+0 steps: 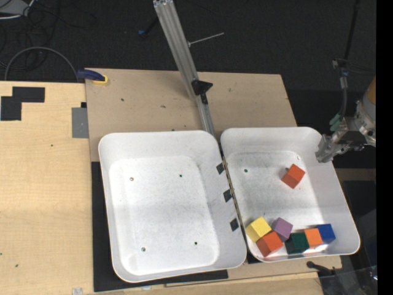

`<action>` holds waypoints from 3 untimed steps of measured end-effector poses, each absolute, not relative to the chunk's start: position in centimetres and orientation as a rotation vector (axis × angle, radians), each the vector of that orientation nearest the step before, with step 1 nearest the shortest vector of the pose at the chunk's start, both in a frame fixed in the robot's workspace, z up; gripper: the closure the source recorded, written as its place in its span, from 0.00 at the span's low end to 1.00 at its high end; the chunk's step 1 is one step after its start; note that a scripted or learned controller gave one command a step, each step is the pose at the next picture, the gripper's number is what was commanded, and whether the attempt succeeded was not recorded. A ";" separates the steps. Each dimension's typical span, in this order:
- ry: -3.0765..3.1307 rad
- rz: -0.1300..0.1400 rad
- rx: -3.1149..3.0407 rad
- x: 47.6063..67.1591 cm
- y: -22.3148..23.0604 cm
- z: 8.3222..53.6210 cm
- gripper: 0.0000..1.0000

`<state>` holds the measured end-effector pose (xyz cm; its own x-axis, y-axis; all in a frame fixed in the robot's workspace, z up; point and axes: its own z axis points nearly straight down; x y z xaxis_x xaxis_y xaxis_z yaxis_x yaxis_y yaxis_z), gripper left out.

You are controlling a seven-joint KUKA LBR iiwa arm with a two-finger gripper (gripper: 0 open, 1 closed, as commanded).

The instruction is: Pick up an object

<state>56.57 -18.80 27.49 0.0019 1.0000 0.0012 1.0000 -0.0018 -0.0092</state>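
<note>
Toward the upper middle of the right bin (pixel 270 134) an orange-red block (pixel 293 176) sits alone on the white floor, turned a little askew, with bare floor on every side. It looks like a small rigid cube — probably light, hard and smooth-faced, so a firm pinch across two opposite flat faces should hold it, provided the fingers are turned to match its skew. At the near edge of that same bin a huddle of blocks lies packed together: yellow (pixel 259 227), purple (pixel 282 227), red (pixel 269 243), dark green (pixel 297 243), orange (pixel 314 236) and blue (pixel 326 232), touching or nearly so, which would leave little room for fingers.

The gripper (pixel 326 150) hangs over the bin's right rim, up and to the right of the lone block and apart from it. It carries nothing — whether its tips stand apart or together I cannot tell.
</note>
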 end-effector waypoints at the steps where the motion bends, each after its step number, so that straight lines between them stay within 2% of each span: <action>1: -2.216 0.002 -2.225 56.6 -18.8 28.0 0.00; 2: -2.215 0.003 -2.226 56.6 -18.9 29.0 1.00; 3: -2.214 0.003 -2.226 56.6 -18.9 29.0 0.00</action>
<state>56.58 -18.94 28.95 0.0056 1.0000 0.0003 1.0000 -0.0056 -0.0031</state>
